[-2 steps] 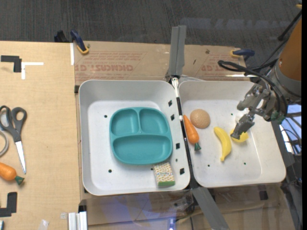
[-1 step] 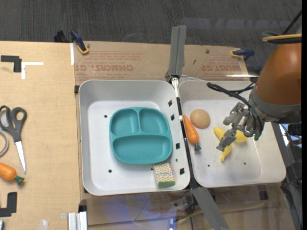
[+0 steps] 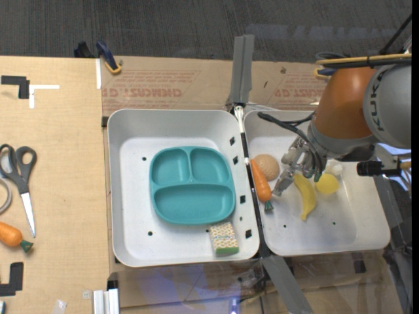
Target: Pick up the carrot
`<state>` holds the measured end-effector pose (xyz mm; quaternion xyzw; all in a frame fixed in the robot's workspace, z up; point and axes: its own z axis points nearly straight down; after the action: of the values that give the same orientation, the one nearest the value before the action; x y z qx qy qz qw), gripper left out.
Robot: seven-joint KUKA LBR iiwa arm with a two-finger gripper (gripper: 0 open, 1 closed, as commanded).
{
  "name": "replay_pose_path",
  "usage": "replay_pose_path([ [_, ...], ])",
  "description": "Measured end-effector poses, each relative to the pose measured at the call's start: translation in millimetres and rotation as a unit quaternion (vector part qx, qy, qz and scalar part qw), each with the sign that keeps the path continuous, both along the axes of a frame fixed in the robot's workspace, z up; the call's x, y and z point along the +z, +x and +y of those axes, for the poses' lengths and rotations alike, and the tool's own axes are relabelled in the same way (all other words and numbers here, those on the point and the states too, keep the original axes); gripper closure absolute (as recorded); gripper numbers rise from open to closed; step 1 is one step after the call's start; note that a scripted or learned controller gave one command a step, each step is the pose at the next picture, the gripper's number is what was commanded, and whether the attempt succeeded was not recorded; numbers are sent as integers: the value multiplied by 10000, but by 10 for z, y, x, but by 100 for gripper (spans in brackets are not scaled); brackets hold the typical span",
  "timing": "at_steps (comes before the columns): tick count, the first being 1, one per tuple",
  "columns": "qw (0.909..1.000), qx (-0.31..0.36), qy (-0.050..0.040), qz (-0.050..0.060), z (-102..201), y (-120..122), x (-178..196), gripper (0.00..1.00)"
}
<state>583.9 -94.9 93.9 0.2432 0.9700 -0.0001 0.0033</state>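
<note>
An orange carrot [image 3: 261,183] with a small green stem end lies in the right bin [image 3: 340,237], against its left wall. My gripper [image 3: 289,180] hangs just right of the carrot and looks open, with nothing between its fingers. One fingertip [image 3: 277,188] is close beside the carrot's lower half. A second carrot [image 3: 9,235] lies on the bench at the far left, outside both bins.
In the right bin, a tan round item [image 3: 266,165] sits behind the carrot, with a banana [image 3: 306,199] and a lemon [image 3: 327,184] under the wrist. The left bin [image 3: 124,195] holds a teal divided plate [image 3: 192,185] and a sponge [image 3: 224,239]. Scissors [image 3: 19,175] lie far left.
</note>
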Motion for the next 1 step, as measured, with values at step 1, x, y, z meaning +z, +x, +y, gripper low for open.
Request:
replay_pose_path([
  [1,9731,-2302,11,25,625,-523,977,0],
])
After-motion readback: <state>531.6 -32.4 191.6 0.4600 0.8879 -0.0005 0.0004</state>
